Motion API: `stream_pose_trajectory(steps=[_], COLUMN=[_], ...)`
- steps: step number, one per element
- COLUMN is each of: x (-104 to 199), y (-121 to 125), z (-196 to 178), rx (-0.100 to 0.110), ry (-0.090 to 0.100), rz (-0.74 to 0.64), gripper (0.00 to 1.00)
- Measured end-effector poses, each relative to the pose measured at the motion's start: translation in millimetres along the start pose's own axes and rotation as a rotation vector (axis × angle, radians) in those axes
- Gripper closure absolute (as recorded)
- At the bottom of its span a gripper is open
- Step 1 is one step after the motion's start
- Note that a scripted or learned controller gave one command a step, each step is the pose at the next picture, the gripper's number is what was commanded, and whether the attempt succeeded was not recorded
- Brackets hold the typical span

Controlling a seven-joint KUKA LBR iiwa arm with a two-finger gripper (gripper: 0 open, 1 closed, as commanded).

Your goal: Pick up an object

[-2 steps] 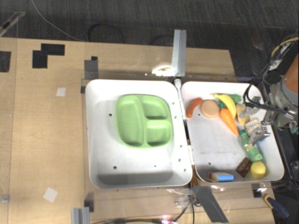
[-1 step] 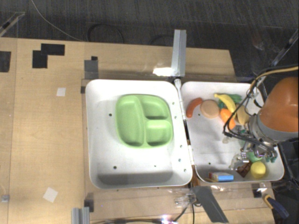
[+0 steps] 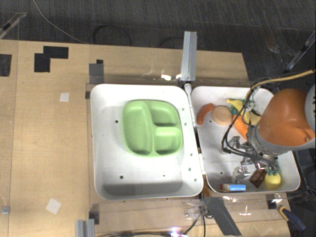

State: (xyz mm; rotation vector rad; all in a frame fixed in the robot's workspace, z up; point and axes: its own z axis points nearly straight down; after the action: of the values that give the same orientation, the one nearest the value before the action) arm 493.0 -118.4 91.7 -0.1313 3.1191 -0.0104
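The gripper is lowered into the right bin among scattered toy food, presumably seeking a grasp near the lemon; whether it is open cannot be told.

green tray in left bin | arm over right bin

Two bins side by side on desk. Left bin: divided tray in its middle, well left of fingers. Right bin: arm reaches in over it. Sausage and round bun touching, up-left of fingers. Small block and lemon just right of fingers. Flat marker-like item just below them.
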Motion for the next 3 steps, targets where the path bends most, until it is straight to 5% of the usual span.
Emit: stream_pose_trajectory(steps=[1, 2, 3], x=[-66.9, -67.4, -90.5], y=[-8.3, -3.2, -27.8], z=[2.5, 2.3, 3.8], rx=[-0.004, -0.003, -0.005], ry=[0.001, 0.000, 0.002], rz=[-0.156, -0.246, -0.361], gripper=[0.00, 0.00, 0.00])
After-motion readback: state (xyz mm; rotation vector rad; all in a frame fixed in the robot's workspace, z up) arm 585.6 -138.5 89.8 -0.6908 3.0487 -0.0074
